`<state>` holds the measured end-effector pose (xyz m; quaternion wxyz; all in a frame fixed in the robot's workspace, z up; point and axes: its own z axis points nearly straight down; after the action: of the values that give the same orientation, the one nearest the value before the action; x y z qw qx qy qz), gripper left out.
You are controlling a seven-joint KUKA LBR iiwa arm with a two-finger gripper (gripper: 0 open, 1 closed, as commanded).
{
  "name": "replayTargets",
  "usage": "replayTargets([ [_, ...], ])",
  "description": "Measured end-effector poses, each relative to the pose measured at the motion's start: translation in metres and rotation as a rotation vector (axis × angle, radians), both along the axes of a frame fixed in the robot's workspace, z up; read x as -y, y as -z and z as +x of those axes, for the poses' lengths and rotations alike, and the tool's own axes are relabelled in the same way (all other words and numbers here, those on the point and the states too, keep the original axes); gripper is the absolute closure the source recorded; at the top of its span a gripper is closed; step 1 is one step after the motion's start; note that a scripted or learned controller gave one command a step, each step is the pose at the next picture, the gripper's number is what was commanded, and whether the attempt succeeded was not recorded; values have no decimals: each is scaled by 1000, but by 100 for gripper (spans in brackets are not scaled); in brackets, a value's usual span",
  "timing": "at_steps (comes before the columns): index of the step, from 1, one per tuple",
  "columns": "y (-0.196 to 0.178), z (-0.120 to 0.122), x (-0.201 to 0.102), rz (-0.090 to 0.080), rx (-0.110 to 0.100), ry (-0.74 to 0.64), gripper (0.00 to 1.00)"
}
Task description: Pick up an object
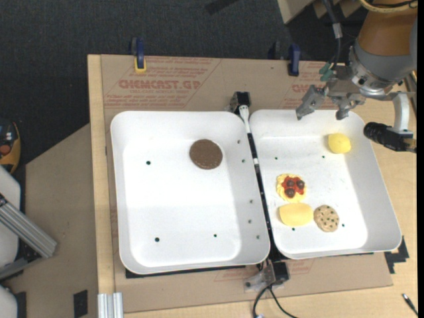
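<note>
Two white bins sit side by side; the gripper hovers over the right bin's far edge, fingers spread wide and empty. Nearest it, just toward the camera, lies a small yellow lump, probably light, rounded and slippery, best pinched across its middle. Further toward the camera in that bin: a berry tart, yellow piece, cookie. The left bin holds a brown disc.

A brown disc is lying flat in the left bin near its far edge, while in the right bin a yellow lump is sitting toward the far right corner and a red-topped piece, a yellow wedge and a speckled cookie are clustering near the near edge.
</note>
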<state>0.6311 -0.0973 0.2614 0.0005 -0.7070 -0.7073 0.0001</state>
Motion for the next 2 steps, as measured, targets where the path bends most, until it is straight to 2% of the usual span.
replayTargets([
  [1,156,-42,55,1,-13,6,0],
  [2,172,-100,17,-3,15,5,0],
])
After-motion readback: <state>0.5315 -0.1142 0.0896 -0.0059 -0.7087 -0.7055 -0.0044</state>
